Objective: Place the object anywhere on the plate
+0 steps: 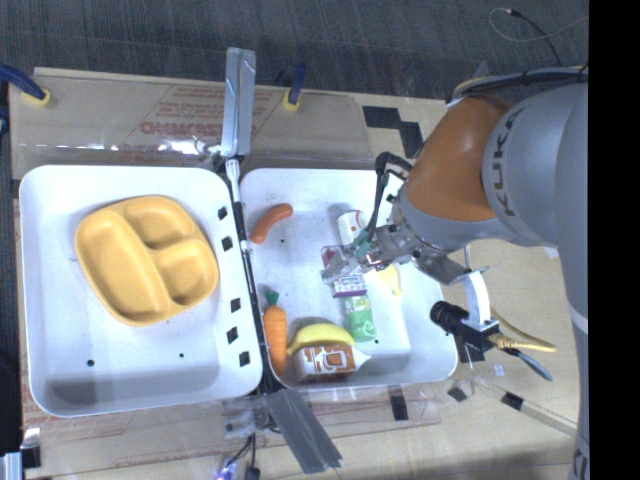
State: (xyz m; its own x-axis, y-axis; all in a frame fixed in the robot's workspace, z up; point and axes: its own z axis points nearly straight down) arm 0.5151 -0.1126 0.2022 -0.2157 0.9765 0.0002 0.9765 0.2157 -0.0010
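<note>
- Looking down on the bench, I see the arm reaching from the right over the right bin.
- The gripper sits low among the clutter there; I cannot tell its state.
- Just below it lies a green bottle with a purple label.
- A sausage, a carrot, a banana and a brown carton share that bin.
- The yellow divided plate rests in the left bin, with nothing on it.
</note>
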